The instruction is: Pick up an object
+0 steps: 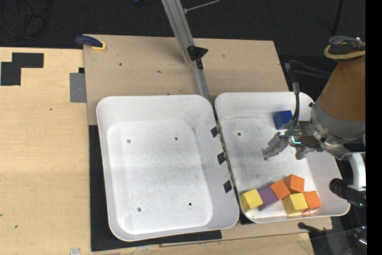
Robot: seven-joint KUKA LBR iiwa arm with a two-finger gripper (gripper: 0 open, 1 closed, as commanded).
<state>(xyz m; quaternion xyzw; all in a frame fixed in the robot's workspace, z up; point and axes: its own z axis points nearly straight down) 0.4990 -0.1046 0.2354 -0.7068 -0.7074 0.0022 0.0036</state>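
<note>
Claw (285, 145) sits over the middle of the right bin (250, 110), arm (346, 98) coming in from 3 o'clock. Fingers look spread, nothing between them; it hangs over bare bin floor.

Candidates: blue block (283, 119) just beside the claw at its 12 o'clock, near the far wall. Cluster at the claw's 6 o'clock against the near rim: yellow block (252, 198), purple block (267, 198), orange block (280, 189), a second orange block (295, 183), a second yellow block (294, 203), a third orange block (312, 200).

Risks, my read: cluster blocks touch each other, so fingers may land on a neighbour or wedge two at once. Rim crowds the approach. Straight descent from here closes on air.

Orientation: blocks are roughly cubic, no clear long axis. Blue block faces sit about square to the bin walls; cluster blocks are turned at mixed angles. Left bin (119, 110) isn't involved.
</note>
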